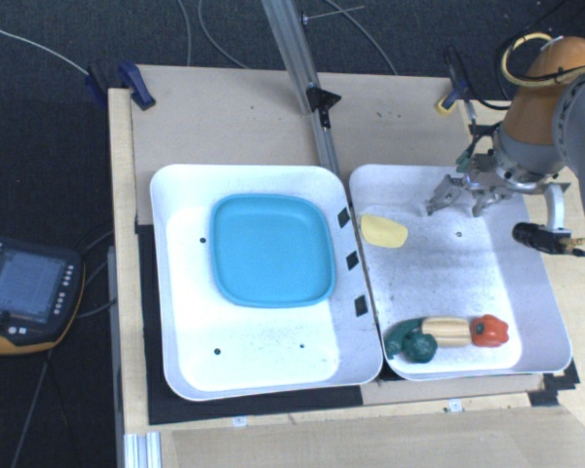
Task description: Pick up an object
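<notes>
The claw (465,195) hangs open and empty over the right white bin's (526,291) far edge, near the pale yellow flat piece (383,231).

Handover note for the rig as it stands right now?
Gripper: over the far end of the right bin, fingers spread, nothing between them.
Right bin holds a pale yellow piece near its left wall, and along the near edge a dark green item, a tan roll-shaped item and a red tomato-like item in a row.
Left bin holds a blue plate.
Done: nothing picked yet.
Left: descend on one object, close, lift.
</notes>
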`<state>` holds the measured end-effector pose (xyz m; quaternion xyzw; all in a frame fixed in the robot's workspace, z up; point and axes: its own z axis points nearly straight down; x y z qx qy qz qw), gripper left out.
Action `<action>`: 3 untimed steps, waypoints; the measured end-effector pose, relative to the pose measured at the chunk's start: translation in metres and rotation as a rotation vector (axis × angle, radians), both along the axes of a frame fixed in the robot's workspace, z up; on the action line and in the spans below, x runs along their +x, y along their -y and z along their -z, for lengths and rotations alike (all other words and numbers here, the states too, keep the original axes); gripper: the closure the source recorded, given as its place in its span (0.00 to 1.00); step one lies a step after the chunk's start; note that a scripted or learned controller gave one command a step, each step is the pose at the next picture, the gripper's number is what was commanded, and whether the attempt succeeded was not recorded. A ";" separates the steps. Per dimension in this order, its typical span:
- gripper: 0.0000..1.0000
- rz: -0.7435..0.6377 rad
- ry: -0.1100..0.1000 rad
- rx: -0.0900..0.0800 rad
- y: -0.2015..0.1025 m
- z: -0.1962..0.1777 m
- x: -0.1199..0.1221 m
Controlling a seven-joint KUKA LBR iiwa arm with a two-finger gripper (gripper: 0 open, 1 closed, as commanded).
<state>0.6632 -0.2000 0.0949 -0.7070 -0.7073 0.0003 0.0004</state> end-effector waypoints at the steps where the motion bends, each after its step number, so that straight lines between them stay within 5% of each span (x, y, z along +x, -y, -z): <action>1: 1.00 0.000 0.003 -0.001 0.000 -0.012 0.001; 3: 1.00 0.000 0.006 -0.001 -0.009 -0.107 0.010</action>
